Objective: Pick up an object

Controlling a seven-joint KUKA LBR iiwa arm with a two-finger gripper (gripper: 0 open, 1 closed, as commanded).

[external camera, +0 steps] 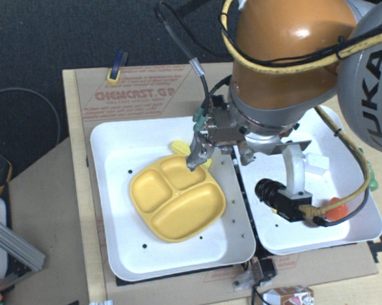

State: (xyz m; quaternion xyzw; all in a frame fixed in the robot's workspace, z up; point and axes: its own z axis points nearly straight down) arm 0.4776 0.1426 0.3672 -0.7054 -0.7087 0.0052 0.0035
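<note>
Downward the arm [288, 50] reaches into the left bin [110, 187], jaws at the yellow tray [175, 205]'s rim, their spread unclear.

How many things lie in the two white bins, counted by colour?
Yellow: 2 (divided plate, small piece)
White: 1 (block)
Orange: 1 (small thing, partly hidden)
Total: 4

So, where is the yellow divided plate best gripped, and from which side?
Pinch the raised rim of the yellow divided plate at its far right corner, from above: it lies flat, likely too wide to span; the gripper is there.
</note>
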